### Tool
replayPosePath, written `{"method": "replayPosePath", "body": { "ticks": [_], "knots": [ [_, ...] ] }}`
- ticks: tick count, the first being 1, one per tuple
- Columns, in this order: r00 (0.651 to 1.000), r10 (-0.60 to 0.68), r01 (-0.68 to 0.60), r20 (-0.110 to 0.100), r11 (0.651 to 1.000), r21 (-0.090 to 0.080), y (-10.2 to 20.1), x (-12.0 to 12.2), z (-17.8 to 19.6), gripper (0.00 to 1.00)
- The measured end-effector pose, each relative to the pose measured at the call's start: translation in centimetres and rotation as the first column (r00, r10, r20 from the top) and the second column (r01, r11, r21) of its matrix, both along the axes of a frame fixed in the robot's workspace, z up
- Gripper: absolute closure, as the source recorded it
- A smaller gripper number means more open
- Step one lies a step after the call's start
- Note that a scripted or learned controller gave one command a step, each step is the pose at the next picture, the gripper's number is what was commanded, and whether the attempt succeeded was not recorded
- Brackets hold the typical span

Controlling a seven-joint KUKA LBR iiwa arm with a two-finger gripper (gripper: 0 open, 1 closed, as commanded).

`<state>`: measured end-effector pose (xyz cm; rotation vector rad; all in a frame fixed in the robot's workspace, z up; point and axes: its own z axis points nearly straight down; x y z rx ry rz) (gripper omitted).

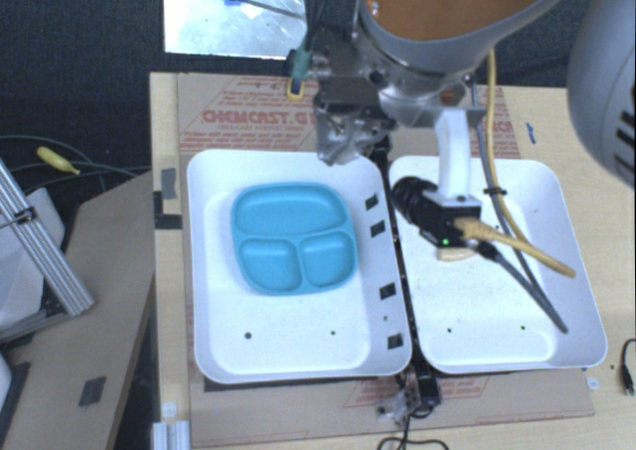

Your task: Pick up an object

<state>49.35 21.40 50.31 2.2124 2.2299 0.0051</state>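
Our gripper (343,145) hangs over the back right corner of the left bin (214,339), just above that bin's rim. It is blurred and seen from above, so we cannot tell whether it is spread or pressed together; we see nothing held in it. The arm (447,1) comes in over that same back corner, from the side where the right bin (497,329) adjoins the left bin.

We take the blue plate (295,237) as the thing to pick. It lies flat near the middle of the left bin, a little toward the bin's back wall, apart from every wall. It is a divided plate, with one wide compartment on the side facing the bin's back and two smaller ones on the side facing the bin's front.

The coming move turns on one relation. From the gripper, the plate lies toward the left bin's front and toward its outer side wall, near but not beneath. Its long axis runs across the bin from side wall to side wall, slightly tilted. The plate's back right corner is nearest to us, and we judge that a raised rim there offers the likeliest hold, since the flat body gives little to pinch.
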Motion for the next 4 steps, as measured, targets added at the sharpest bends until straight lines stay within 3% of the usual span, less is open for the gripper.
{"method": "replayPosePath", "body": {
  "ticks": [1, 2, 3, 4],
  "knots": [
    [1.000, -0.007, 0.007, -0.010, 1.000, -0.005, 0.0, -0.8, -8.8, 1.00],
    [1.000, -0.005, 0.005, -0.005, 1.000, -0.003, 2.1, 1.2, -14.3, 1.00],
    [1.000, -0.005, 0.005, -0.005, 1.000, -0.002, 2.0, -0.8, -16.4, 1.00],
    [1.000, -0.009, 0.009, 0.000, 1.000, 0.001, 2.1, -0.6, -15.2, 1.00]
  ]
}}
